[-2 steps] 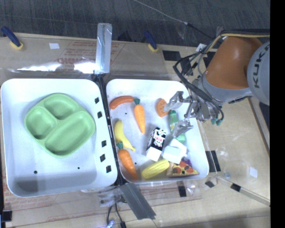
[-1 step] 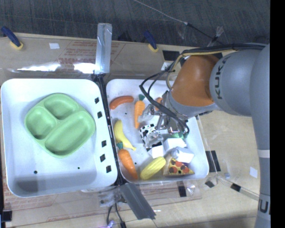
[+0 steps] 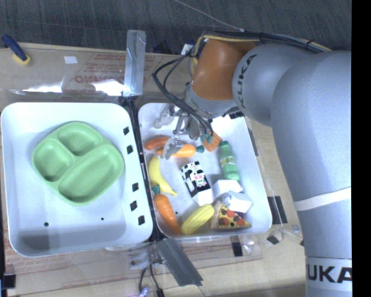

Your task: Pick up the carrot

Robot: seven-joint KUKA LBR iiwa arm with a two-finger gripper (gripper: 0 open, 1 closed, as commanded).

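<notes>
Two-finger metal gripper (image 3: 178,142) low in right shallow white bin (image 3: 255,166), fingers apparently closed around small orange carrot (image 3: 184,150) near bin's upper left, second orange carrot (image 3: 166,211) lying apart by lower left wall

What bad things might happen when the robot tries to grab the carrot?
The gripper sits over orange pieces near the bin's far end, while another carrot lies at the near end, so it might grab the wrong thing. The toys are crowded: the banana lies close by and could get bumped or pinched along with it.
</notes>
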